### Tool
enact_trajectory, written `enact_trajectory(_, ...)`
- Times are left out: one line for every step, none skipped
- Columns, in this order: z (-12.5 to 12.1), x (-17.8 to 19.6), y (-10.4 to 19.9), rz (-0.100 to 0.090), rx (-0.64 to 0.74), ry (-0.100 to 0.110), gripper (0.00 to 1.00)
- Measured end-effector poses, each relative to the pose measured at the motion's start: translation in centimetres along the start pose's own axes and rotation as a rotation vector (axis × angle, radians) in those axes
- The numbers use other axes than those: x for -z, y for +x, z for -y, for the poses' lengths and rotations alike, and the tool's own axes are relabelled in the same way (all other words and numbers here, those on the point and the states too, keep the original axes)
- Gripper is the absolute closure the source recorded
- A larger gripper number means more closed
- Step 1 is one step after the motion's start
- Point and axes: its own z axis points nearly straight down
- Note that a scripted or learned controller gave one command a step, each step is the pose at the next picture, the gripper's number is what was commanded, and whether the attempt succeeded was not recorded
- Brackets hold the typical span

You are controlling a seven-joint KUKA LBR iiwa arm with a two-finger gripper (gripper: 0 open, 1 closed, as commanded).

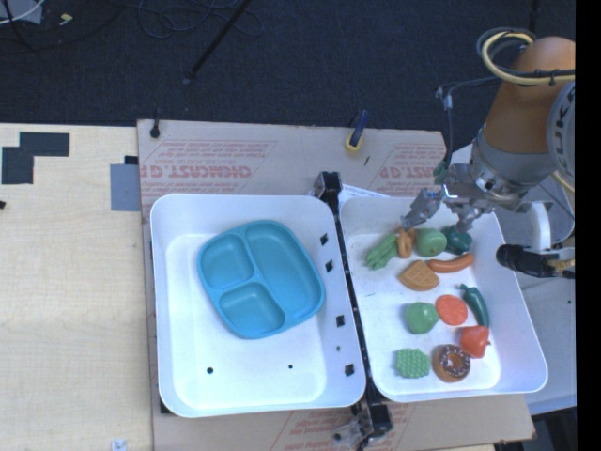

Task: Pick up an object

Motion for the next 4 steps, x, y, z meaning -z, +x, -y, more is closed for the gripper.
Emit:
enact_trajectory(-0.2,0.8,0.0,0.002,0.002,-0.014,0.0)
enact_trajectory(-1.2,-4.3,0.6,0.001,0.005,-0.009,0.0)
enact_trajectory(-0.4,-10.4,0.7,0.0,0.002,-0.007,0.0)
enact_trajectory(-0.8,-13.2,0.8,0.006,0.003,-0.025,0.0)
